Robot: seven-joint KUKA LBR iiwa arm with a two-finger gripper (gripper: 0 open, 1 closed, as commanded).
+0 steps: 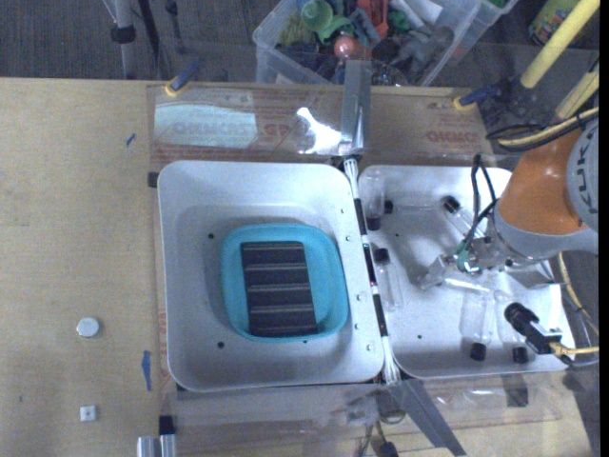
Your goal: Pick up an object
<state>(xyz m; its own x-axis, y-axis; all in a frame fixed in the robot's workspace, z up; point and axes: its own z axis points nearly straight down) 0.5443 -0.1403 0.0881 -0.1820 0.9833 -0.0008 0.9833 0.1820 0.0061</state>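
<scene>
Bench (67, 208), near left: one small round grey disc (88, 327) lies on the bare surface, well apart from both bins.

Left bin (181, 350): a blue tray (233, 284) with rounded corners lies flat at the centre of the floor. A black ridged block (278, 288) rests inside the tray and is apart from the bin walls.

Right bin (419, 341): the gripper (440, 272) is low over the middle of the floor, with the grey and orange arm (538, 198) entering from the right. Whether the gripper is spread or pressed together cannot be told. It is well apart from the blue tray.

Far side: a cardboard sheet (219, 127) lies behind both bins. A clear box (285, 36) of coloured items stands beyond it.
</scene>
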